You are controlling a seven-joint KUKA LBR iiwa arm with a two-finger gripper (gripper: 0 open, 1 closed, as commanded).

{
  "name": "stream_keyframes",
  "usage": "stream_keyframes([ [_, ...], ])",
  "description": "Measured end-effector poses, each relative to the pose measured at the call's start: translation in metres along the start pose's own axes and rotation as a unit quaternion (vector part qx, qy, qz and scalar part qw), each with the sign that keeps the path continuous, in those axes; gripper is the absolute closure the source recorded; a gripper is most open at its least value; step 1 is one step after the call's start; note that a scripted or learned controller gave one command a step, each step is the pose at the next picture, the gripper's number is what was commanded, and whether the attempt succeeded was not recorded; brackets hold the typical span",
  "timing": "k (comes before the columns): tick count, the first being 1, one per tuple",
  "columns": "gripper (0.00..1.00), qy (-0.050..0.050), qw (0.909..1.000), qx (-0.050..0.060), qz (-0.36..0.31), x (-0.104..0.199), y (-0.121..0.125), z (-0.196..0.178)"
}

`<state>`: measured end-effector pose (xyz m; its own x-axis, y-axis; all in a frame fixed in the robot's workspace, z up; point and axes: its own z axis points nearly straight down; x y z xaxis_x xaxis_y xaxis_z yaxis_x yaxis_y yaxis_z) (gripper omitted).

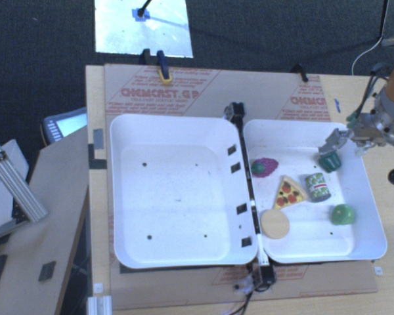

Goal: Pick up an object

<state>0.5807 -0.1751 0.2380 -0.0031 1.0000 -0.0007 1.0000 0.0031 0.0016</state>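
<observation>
The right bin [368, 241] holds several toy foods. They are a purple bunch of grapes [265, 167], a pizza slice [289, 193], a small can [317, 186], a green apple [342, 214], a tan round disc [274, 224] and a dark green piece [329, 162]. My gripper [347, 147] hangs over the bin's far right corner, and its fingers look spread apart, so it is open. One fingertip [329, 144] sits just above the dark green piece. Nothing is visibly between the fingers.
The left bin [118, 176] lies beside the right one, and a black clip strip [240, 169] runs along their shared wall. Both bins rest on a cardboard sheet [184, 90]. A cable [364, 51] hangs at the far right, near the arm.
</observation>
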Motion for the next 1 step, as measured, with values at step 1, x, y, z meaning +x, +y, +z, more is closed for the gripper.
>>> stream_keyframes([
  [1,0.0,0.002,1.0,0.004,-0.003,0.0562,0.0256,0.1163],
])
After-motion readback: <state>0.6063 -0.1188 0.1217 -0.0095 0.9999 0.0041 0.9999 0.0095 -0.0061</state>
